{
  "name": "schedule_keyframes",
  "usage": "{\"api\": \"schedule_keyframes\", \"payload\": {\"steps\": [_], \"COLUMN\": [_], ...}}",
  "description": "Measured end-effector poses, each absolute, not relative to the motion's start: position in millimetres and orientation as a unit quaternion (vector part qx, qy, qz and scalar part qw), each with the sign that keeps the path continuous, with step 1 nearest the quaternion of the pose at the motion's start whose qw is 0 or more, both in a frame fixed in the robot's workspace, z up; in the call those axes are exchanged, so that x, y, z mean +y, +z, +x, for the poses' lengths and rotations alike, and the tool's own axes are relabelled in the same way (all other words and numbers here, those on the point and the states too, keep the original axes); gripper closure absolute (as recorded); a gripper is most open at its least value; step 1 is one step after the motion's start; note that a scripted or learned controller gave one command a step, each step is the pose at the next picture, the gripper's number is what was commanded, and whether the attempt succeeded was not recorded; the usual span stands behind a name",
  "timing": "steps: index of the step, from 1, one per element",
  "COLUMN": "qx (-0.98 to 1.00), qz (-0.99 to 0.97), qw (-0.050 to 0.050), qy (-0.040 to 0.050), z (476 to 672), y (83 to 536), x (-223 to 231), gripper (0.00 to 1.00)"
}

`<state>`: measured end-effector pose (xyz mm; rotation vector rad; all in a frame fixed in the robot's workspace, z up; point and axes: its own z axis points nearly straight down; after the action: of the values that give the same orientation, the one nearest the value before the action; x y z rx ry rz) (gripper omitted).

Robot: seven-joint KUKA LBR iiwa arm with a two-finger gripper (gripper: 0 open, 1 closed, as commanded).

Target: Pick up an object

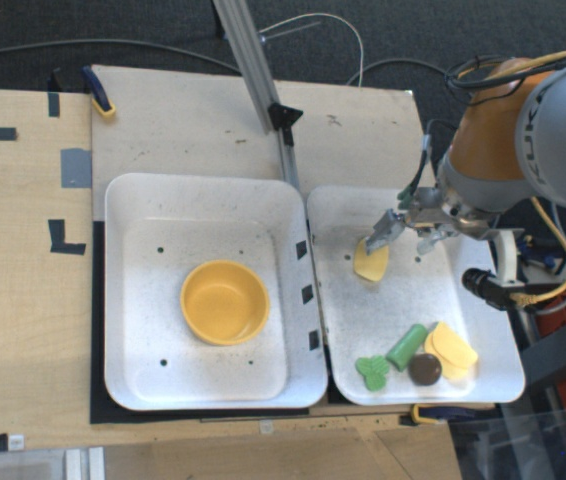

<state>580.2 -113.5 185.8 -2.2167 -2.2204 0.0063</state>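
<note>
My gripper (407,236) hangs over the upper part of the right bin (483,298), with its two fingers spread apart and open. A pale yellow chunk (371,263) lies on the bin floor just below the left fingertip (380,236), touching or nearly touching it and not between the fingers. At the bin's front edge lie a green cylinder (406,346), a small green leafy piece (371,371), a brown round piece (424,369) and a yellow block (452,351), bunched together.
A yellow bowl (225,301) sits upright in the middle of the left bin (133,268). A grey metal post (253,58) slants down to the wall between the bins. Cables trail behind the arm at the right.
</note>
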Motion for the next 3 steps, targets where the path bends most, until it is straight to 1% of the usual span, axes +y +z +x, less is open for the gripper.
{"api": "schedule_keyframes", "payload": {"steps": [1, 2, 3], "qx": [-0.707, -0.708, -0.708], "qz": [-0.707, -0.707, -0.706], "qw": [0.002, 0.000, 0.001], "qy": [0.0025, 0.0003, 0.0005], "z": [580.0, 580.4, 580.1], "y": [138, 89, 99], "x": [-121, -120, -120], "gripper": [0.00, 0.00, 1.00]}}
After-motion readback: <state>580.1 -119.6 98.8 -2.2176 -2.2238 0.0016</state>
